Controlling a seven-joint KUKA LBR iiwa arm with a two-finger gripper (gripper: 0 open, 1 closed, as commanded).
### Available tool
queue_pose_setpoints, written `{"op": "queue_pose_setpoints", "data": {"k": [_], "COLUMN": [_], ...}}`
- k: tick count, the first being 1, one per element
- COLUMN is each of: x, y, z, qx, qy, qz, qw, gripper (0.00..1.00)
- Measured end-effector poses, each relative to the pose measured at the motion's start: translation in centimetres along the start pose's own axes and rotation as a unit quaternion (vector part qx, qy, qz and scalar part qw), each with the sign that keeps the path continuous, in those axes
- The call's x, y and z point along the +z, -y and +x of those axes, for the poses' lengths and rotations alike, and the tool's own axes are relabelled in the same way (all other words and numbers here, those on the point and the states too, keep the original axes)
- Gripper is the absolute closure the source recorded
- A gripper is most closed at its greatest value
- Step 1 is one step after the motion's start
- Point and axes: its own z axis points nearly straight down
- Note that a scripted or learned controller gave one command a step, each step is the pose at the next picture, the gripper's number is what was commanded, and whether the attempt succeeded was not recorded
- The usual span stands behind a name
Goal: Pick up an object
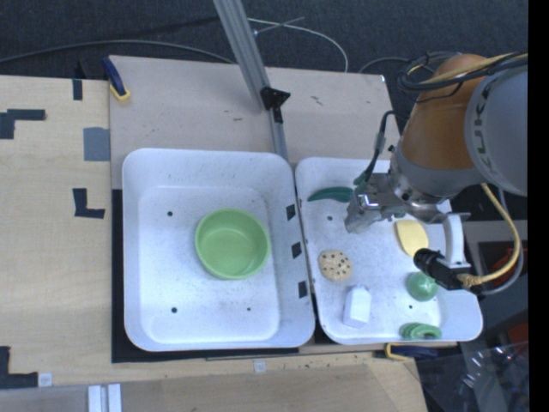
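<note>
Objects to choose from lie scattered in the right bin [330,316], with the hand [358,213] low over its far-left part; whether the hand is open or closed cannot be told from this angle, and nothing shows in its grip. Closest to the hand is a dark green curved piece [328,195] at the far-left corner of that bin, thin and flat-lying, probably light but awkward to pinch off the floor. Just near of the hand sits a round speckled cookie [334,264], likely a light, stiff toy; a grip across its width should suit it, though its low profile may let it slip. Nearer still is a small white block [357,305], whose flat sides look like the most secure hold of all. To the right are a yellow piece [410,234], partly hidden by the arm, a green rounded thing [421,287], which may roll, and a green ring-like thing [419,331] at the near edge. In the left bin [146,230] stands a green bowl [232,244], light-looking plastic, best taken by its rim.
</note>
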Motion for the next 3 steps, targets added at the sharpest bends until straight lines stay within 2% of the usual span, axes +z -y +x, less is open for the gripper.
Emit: {"op": "queue_pose_setpoints", "data": {"k": [1, 2, 3], "x": [-0.8, -0.3, 0.9], "y": [-1.3, -4.0, -5.1], "z": [5.1, 9.9, 14.8], "qx": [0.0, 0.0, 0.0], "qy": [0.0, 0.0, 0.0], "qz": [-0.001, -0.001, 0.0], "qw": [1.0, 1.0, 1.0], "gripper": [1.0, 1.0, 1.0]}}
